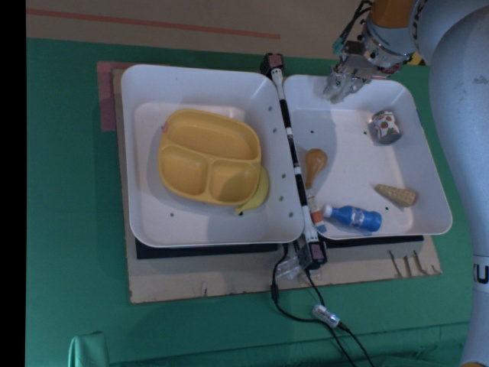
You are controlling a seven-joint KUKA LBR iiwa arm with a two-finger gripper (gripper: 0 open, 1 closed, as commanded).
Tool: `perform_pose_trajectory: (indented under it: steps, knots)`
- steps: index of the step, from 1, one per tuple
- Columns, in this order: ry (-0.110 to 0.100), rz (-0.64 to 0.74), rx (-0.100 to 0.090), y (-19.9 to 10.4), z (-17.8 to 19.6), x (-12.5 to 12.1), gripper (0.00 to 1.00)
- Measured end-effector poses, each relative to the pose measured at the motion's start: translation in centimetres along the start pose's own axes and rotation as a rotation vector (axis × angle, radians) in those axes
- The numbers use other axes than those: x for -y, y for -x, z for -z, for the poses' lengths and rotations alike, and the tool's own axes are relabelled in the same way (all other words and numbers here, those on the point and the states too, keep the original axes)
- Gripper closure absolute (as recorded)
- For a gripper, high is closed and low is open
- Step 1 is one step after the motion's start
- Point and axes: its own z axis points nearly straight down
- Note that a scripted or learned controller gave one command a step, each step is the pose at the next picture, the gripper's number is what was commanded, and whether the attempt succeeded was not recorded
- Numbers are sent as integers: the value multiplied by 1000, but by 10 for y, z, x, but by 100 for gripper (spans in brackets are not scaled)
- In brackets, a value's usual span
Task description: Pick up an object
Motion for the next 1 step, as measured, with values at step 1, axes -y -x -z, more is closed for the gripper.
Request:
perform_pose_trajectory:
  steps: [1]
  knots:
    - [1, -9, 21, -9, -24, 3, 100]
